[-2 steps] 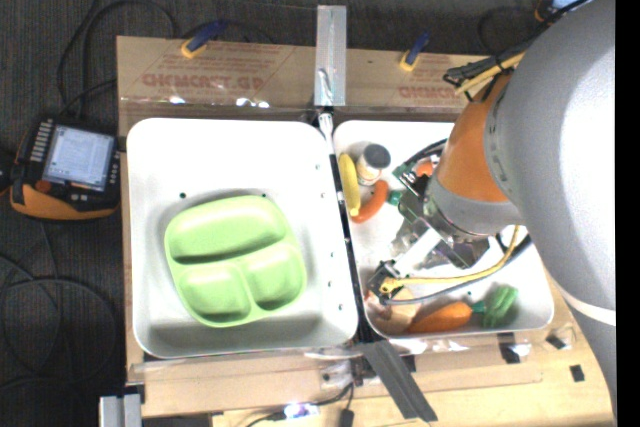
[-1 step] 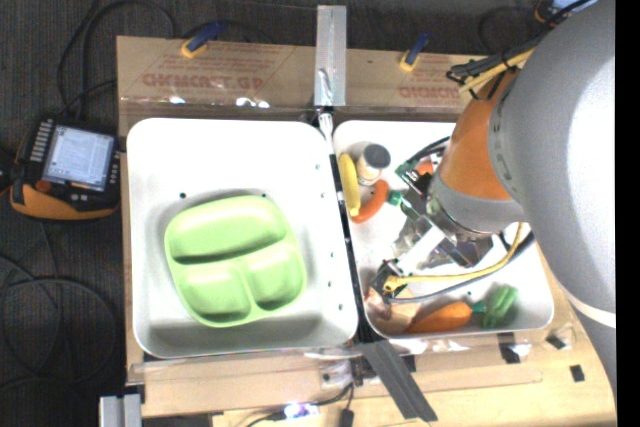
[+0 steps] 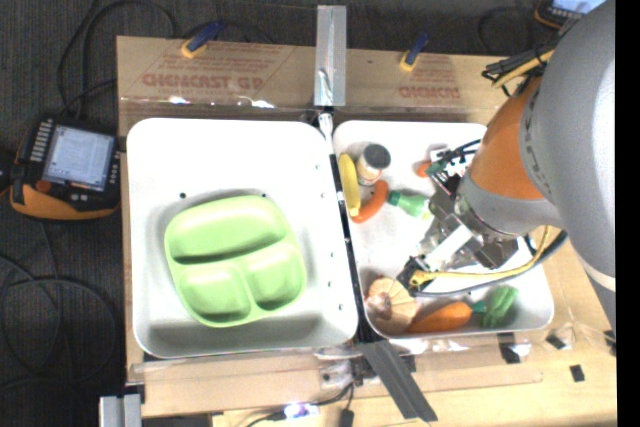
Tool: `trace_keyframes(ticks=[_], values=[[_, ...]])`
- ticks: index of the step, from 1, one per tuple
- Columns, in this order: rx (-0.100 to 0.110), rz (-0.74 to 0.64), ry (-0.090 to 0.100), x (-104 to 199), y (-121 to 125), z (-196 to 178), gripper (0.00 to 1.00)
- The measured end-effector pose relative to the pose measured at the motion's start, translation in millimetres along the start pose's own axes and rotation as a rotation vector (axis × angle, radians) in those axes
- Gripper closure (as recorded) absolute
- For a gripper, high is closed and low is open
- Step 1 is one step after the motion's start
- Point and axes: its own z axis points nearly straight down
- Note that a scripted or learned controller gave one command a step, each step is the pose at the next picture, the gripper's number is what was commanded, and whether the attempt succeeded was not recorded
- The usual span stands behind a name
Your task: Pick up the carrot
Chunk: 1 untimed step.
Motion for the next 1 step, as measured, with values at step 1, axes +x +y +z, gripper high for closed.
trace_keyframes(ticks=[1], values=[[0.003, -0.002, -0.006, -0.8, -0.9, -7.5, 1.00]])
